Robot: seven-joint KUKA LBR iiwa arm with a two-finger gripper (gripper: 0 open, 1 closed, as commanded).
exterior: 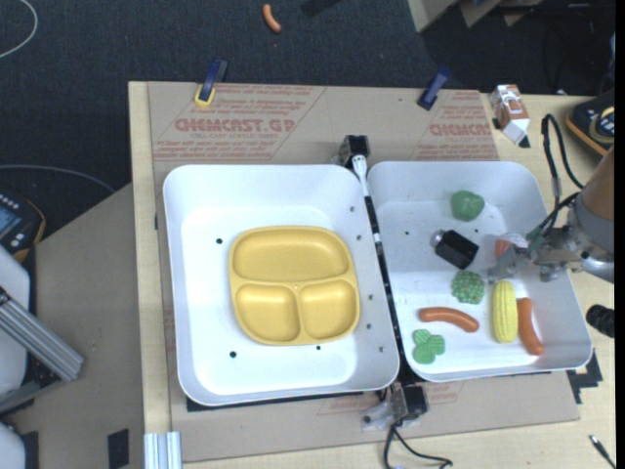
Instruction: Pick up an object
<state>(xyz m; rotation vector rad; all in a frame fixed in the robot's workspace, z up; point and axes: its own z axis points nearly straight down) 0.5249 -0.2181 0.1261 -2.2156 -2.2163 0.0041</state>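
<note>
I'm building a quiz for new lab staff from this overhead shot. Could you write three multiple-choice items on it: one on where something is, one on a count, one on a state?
1. Where does the yellow divided plate lie?
A. In the left bin
B. In the right bin
C. On the carpet

2. How many compartments does the plate have?
A. Two
B. Three
C. Five

3. How does the corn cob lie in the right bin?
A. Standing on end
B. Flat on the bin floor
C. Lifted clear by the gripper

Key:
1 A: the plate sits in the middle of the left bin.
2 B: one wide section above two smaller ones.
3 B: the cob lies lengthwise on the floor, between two sausages, with the gripper above it near the bin's right wall.
</note>
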